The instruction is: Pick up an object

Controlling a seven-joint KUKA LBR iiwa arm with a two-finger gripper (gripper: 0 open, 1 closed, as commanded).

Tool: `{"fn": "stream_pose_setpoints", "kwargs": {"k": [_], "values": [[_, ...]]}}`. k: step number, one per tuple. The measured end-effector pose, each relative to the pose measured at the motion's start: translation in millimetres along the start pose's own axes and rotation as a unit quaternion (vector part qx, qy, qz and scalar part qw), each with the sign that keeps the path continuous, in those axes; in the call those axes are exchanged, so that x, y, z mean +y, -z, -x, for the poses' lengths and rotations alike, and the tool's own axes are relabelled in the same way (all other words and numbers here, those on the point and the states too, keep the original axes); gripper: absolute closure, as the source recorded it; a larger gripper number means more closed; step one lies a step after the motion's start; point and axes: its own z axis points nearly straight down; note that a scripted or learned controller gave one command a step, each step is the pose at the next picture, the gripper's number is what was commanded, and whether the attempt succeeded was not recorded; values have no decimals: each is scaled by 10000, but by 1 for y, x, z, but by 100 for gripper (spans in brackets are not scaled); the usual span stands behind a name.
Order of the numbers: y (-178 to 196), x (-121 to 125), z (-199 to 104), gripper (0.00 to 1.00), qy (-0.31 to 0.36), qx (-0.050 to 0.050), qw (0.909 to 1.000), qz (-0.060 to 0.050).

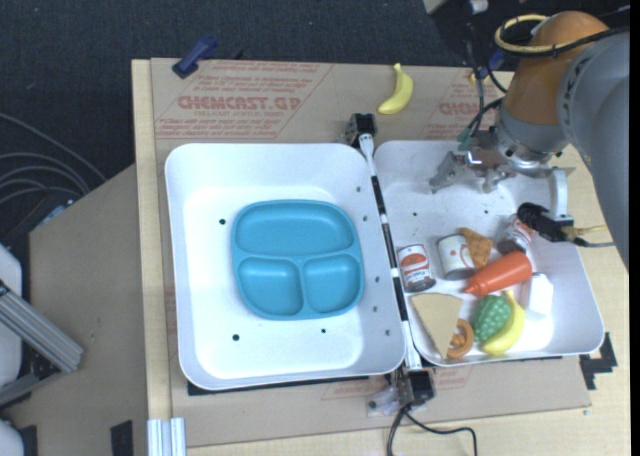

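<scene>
The arm [560,74] enters from the right, with its orange band above the wrist. The end effector [470,169] sits over the upper part of the right bin [580,314]. Whether it is spread or closed cannot be told from this view, and nothing is seen between its parts.

Below the end effector, in the lower half of the same bin, the objects lie in a cluster. Two small cans stand side by side: a can with a red label [415,267] and a silver can [455,255]. An orange carrot-shaped toy [500,273] lies tilted, just right of the silver can. Below it sit a green item [491,316] and a yellow item [508,334], touching. A tan wedge [437,316] lies at the lower left of the cluster.

Left of the end effector, the left bin [190,244] holds a blue divided tray [297,256]. Above and left of the end effector, a yellow banana [397,92] rests on the surface [260,99], outside both bins.
</scene>
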Motion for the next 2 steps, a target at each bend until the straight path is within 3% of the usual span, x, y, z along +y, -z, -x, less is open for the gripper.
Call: {"fn": "stream_pose_setpoints", "kwargs": {"k": [2], "values": [[0, 0, 8, 0, 0, -4, 10000, 8]]}}
